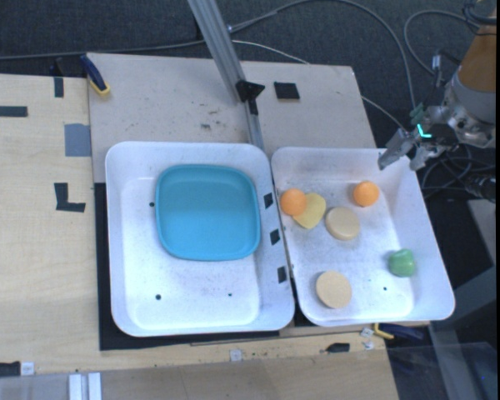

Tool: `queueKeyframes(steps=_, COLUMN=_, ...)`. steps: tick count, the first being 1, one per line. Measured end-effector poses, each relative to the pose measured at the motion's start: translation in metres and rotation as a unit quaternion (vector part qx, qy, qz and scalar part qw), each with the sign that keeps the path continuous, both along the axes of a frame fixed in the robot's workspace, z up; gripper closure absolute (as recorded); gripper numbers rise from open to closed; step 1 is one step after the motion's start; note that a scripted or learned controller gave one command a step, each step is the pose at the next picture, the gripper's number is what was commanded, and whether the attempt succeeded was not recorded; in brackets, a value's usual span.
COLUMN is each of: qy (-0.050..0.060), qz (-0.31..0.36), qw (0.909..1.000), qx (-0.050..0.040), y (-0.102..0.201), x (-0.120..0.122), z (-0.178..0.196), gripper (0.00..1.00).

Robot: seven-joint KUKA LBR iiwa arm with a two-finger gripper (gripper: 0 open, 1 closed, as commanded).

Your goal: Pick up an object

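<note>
one fixed camera — high above, slanting down on both bins (117, 223).

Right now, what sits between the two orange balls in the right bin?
In the camera view, a yellow piece lies between the left orange ball and the right orange ball, touching the left one.

Glossy blue plastic plate (207, 212), speckled, scuffed white plastic bins (125, 223), matt pale wood table (33, 248), brushed metal bar (221, 36)

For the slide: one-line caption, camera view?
Gripper at right bin's top-right rim; blue plate in left bin.
</note>
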State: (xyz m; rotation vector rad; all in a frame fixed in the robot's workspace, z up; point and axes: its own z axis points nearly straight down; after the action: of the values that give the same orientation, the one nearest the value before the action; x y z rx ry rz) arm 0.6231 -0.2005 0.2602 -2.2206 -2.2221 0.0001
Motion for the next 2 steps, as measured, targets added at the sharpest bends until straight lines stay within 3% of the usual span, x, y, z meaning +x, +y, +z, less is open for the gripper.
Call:
queueKeyframes(steps=1, qy=0.000, qz=0.000, qw=1.0000, qx=0.0000, y=0.000, x=0.000, z=0.000, gripper=0.00)
queueKeyframes(steps=2, qy=0.002, qz=0.000, qw=1.0000, qx=0.0004, y=0.004, x=0.003, z=-0.044, gripper=0.00)
